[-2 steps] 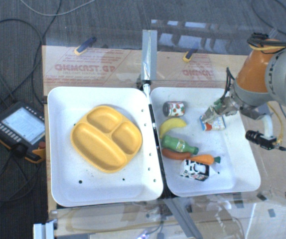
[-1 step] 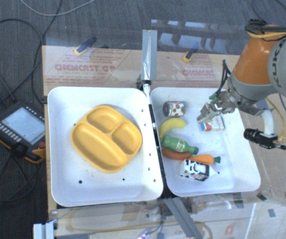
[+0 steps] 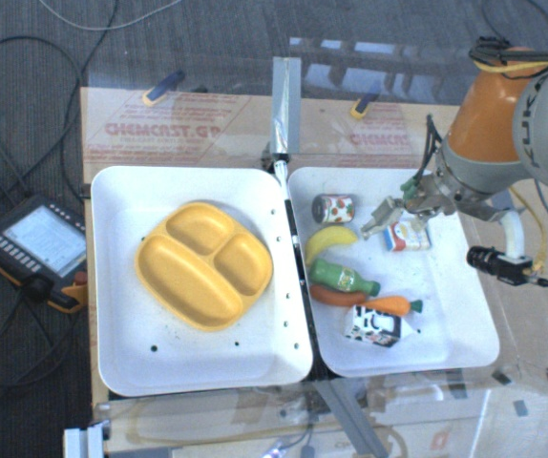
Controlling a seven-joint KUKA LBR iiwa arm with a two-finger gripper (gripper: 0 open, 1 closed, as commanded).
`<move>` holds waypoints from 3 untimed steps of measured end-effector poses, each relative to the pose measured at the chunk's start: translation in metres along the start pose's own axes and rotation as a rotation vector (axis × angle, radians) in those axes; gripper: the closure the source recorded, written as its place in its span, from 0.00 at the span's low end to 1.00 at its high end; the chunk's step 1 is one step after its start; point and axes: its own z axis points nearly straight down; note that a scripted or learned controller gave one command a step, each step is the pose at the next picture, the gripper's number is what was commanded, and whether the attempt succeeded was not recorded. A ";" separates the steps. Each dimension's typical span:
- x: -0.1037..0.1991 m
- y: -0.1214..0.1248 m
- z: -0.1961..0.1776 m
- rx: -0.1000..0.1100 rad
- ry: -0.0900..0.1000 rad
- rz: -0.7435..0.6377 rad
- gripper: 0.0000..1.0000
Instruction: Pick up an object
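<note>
The claw [image 3: 386, 219], fingers apart over the right bin [image 3: 465, 346], should centre on one item, perhaps the small carton [image 3: 408, 236], before closing.

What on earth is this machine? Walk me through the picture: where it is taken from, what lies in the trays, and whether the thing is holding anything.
The picture comes from one fixed camera above a bench, looking down at a slant. The grey machine with the orange band is a robot arm reaching in from the right; at its tip is a two-finger gripper, its "hand".

Two shallow white bins sit side by side. The left bin holds a yellow divided plate. The right bin holds toy groceries: a small can, a banana, a green bottle, a carrot, a black-and-white carton and a red-and-white carton.

The gripper hovers over the right bin, beside the red-and-white carton. I see nothing between its fingers, so it holds nothing yet.
</note>
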 end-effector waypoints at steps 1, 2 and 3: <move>-0.076 0.010 0.088 -0.002 0.000 -0.033 0.00; -0.074 0.011 0.081 0.001 0.004 -0.038 1.00; -0.074 0.011 0.081 0.001 0.004 -0.038 0.00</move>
